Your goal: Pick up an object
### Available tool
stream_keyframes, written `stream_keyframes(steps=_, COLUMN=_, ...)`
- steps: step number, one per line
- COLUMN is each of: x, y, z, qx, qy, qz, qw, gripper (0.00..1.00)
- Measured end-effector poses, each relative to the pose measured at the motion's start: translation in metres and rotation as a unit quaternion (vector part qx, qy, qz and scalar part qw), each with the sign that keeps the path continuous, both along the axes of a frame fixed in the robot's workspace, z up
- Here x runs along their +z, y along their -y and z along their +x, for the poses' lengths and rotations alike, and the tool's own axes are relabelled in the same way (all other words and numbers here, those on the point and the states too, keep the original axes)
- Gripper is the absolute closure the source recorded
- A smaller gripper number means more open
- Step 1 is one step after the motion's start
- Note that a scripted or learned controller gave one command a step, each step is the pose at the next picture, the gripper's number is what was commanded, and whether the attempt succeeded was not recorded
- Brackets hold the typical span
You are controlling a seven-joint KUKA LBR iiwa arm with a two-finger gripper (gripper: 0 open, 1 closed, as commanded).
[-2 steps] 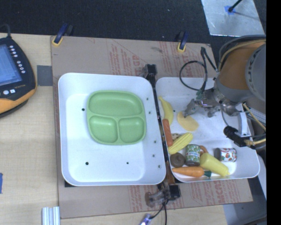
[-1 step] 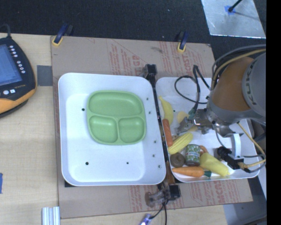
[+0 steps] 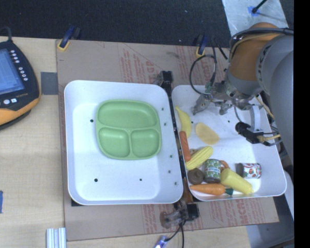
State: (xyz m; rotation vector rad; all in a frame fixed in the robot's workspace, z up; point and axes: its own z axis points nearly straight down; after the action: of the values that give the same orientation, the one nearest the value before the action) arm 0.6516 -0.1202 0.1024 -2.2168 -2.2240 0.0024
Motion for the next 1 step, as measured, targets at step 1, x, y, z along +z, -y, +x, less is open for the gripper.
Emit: stream_keyframes(steps=1, x=-0.0104, y=-0.0252, z=-0.0432, qx=0.000, qy=0.001, qz=-0.0023, qw=1.0000, gripper=0.00)
